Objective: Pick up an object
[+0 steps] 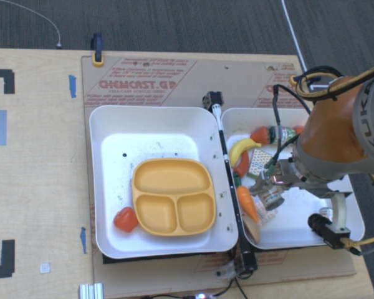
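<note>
Nothing is picked up yet, as far as I can judge — every object I can see lies in a bin, and none sits clearly between my fingers. My gripper [269, 185] is down low in the right bin [352, 226], at the edge of the pile along its left wall. Whether my jaws are open or closed I cannot tell; the wrist and cables hide too much, and the metal parts blur into the clutter beneath.

The candidates lie close: a carrot [246, 203] just beside my gripper on its left, a banana [243, 148] further up the same wall, a red-and-green piece [260, 135] near the top of the bin, and a mesh-patterned packet [258, 162] between banana and gripper. I take the carrot or the packet to be nearest my reach.

In the left bin [106, 167] a yellow tray [172, 196] lies flat, with a red strawberry [125, 219] touching its lower left corner — well apart from me.

My arm [333, 136] comes in from the right, bent over the right bin, wrist pointed down and to the left. What is left: close on something, then lift.
</note>
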